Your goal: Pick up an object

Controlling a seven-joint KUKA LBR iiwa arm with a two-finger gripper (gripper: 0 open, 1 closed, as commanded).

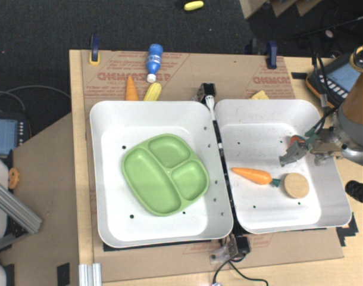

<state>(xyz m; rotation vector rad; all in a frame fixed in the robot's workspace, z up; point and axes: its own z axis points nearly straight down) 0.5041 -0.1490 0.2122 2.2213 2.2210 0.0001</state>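
Over in the right-hand shallow white bin (pixel 324 213), the grey two-finger gripper (pixel 296 150) hangs at about three o'clock from the bin's middle, its fingers spread apart with nothing between them. Just below it, toward six o'clock, an orange plastic carrot with a green stub (pixel 253 175) lies on the bin floor, its stub end just beside a round tan cork-like disc (pixel 296 185). The left-hand white bin (pixel 104 159) holds a green three-compartment plastic plate (pixel 163 174) near its centre. A blue-and-white bottle (pixel 153 62) lies on the bench at twelve o'clock from that bin.
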